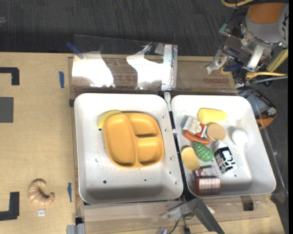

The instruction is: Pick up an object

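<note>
The right bin (pixel 261 176) holds several small items: a yellow oblong piece (pixel 211 114), a small carton (pixel 192 124), an orange-red stick (pixel 196 137), a tan round piece (pixel 216 132), a white lump (pixel 239 135), a green piece (pixel 203 151), a yellow lemon shape (pixel 190 158), a black-and-white item (pixel 225 158) and a red can (pixel 208 185). My gripper (pixel 223 58) hangs beyond the far right corner of this bin, outside its rim and apart from every item. The orange band of the arm (pixel 265 13) sits above it.
The left bin (pixel 87 151) carries a yellow divided plate (pixel 134 138) with a yellow curved piece (pixel 106 117) tucked under its far left edge. A clear plastic sheet (pixel 123 68) lies behind the bins. A tan curled toy (pixel 41 192) rests on the bench at the near left.
</note>
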Controlling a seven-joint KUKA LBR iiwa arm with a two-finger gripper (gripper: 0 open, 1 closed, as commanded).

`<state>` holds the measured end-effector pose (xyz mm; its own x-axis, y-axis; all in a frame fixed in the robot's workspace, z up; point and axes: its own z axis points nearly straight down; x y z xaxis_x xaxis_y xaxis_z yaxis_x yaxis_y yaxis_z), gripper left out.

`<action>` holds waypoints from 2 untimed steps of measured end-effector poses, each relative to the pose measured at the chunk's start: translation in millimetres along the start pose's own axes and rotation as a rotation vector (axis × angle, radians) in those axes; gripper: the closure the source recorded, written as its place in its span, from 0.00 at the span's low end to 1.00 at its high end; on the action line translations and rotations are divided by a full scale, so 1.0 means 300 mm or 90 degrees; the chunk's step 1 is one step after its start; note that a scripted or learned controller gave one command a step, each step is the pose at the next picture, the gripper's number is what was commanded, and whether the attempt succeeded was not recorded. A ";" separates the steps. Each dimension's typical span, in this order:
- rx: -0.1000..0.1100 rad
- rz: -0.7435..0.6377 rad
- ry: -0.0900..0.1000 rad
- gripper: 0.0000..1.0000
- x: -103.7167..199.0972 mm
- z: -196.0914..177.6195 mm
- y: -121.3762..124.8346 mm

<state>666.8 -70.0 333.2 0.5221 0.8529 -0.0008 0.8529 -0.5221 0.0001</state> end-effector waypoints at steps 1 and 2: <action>0.008 0.138 -0.005 0.00 -0.124 0.419 0.064; 0.002 0.442 0.000 0.00 -0.206 0.708 -0.066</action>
<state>617.5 -112.4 120.7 0.9471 0.3210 -0.0018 0.3210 -0.9471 -0.0021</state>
